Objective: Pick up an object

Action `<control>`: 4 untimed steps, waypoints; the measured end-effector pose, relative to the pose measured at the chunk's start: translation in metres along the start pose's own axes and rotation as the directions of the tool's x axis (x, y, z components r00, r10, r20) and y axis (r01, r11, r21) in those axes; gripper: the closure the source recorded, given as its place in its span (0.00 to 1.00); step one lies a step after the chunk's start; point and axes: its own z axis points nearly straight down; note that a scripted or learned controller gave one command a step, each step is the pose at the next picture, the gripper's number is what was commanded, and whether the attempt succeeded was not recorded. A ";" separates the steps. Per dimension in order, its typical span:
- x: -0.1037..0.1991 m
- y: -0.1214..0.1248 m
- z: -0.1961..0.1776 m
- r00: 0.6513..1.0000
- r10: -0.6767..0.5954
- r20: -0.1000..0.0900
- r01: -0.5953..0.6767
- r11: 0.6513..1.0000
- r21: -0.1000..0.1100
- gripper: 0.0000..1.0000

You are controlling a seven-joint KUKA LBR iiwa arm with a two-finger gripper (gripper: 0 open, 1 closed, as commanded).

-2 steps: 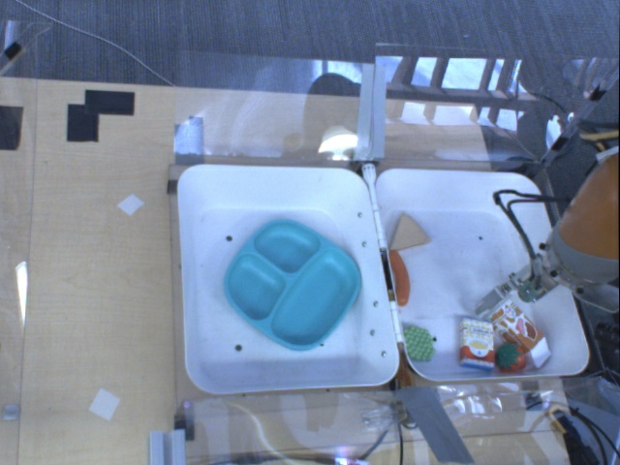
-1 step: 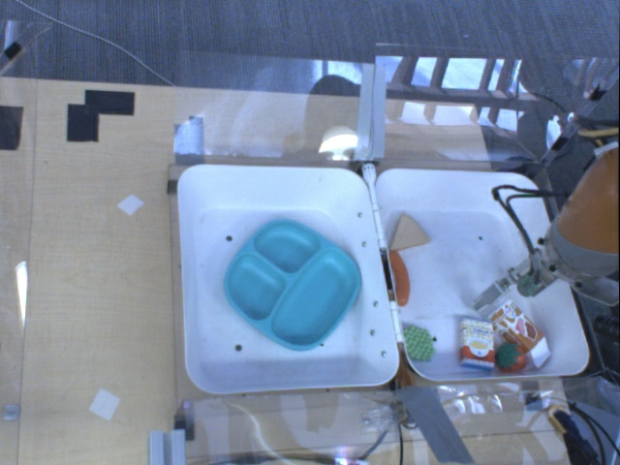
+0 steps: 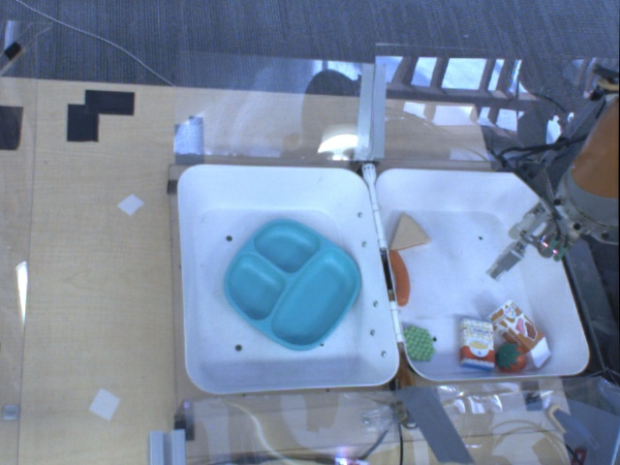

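Two bins: shallow white plastic trays side by side on the bench, the left bin [image 3: 194,289] and the right bin [image 3: 465,192] sharing a central divider.
Left bin contents: a turquoise plastic plate with three compartments [image 3: 293,283], lying flat and turned at an angle near the middle.
Divider edge, right bin: a tan wedge-shaped block [image 3: 408,232] lies at the top; an elongated orange-red piece shaped like a carrot [image 3: 399,277] lies just below it; a small green textured round piece [image 3: 418,341] lies lower still, near the front corner.
Front of right bin: a small printed carton in orange and white [image 3: 477,343], a red and green toy fruit [image 3: 511,356] just beside it, and a second printed carton [image 3: 517,325] touching that cluster.
Gripper: the grey two-finger gripper [image 3: 508,260] hangs over bare bin floor at the right, well apart from the wedge and above the cartons; its fingers appear spread and hold nothing.
Likely target: undecided; the cartons lie nearest.
Advice for the step: choose an isolated piece such as the wedge, centre over it, align the fingers across its narrow side, then descend vertically.
Risk: the front cluster is crowded, so fingers may strike a neighbour.
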 end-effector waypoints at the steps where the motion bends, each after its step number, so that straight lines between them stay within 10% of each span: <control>1: 0.058 -0.041 0.061 0.998 0.057 0.004 -0.057 0.998 -0.002 0.00; 2: -0.023 0.020 0.011 0.945 0.327 -0.001 -0.327 0.945 0.001 0.00; 3: 0.014 -0.012 0.004 0.894 0.448 -0.002 -0.448 0.894 0.004 0.00; 4: 0.001 0.017 -0.024 0.937 0.350 -0.001 -0.350 0.937 0.002 0.00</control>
